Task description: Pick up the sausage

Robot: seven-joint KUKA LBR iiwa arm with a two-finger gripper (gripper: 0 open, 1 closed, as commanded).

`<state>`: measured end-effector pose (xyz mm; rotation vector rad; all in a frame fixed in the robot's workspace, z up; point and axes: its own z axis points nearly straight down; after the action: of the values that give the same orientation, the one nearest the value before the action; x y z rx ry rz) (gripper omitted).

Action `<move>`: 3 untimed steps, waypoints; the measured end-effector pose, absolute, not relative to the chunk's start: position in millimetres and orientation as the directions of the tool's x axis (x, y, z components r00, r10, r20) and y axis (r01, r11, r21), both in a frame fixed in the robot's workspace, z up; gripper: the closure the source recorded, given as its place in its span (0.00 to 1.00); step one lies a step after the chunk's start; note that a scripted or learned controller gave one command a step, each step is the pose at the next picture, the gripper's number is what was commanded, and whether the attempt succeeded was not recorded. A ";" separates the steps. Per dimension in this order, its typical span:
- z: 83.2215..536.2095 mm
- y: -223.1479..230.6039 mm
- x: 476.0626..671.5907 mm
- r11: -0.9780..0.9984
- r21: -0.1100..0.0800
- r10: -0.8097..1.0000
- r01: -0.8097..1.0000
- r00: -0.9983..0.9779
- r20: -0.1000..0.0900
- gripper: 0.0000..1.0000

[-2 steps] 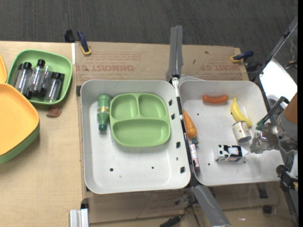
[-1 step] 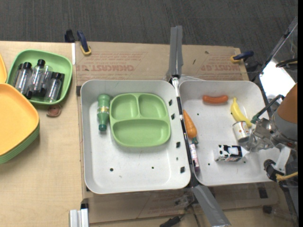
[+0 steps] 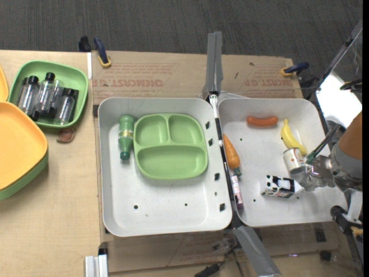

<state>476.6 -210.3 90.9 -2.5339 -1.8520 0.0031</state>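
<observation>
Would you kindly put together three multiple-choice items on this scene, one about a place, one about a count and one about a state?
1. Where does the sausage lie?
A. On the green divided plate
B. Near the far wall of the right bin
C. On the bench outside both bins

2. How many compartments has the green divided plate?
A. Two
B. Three
C. Five

3. How does the green bottle in the left bin rest?
A. Lying on its side beside the plate
B. Standing upright on the plate
C. Propped against the carrot

Answers: 1 B, it sits on the right bin floor by the far wall, above the banana. 2 B, two small sections and one long one. 3 A, it lies lengthwise left of the plate.
</observation>
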 end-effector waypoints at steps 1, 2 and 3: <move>91.2 -214.2 477.0 -0.285 -0.002 0.958 0.958 0.285 0.000 1.00; 91.1 -213.1 476.6 -0.264 -0.003 0.964 0.964 0.264 0.000 1.00; 99.4 -213.4 476.3 -0.266 -0.005 0.964 0.964 0.266 0.000 1.00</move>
<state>476.3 -213.4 99.4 -2.4960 -1.9013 0.0041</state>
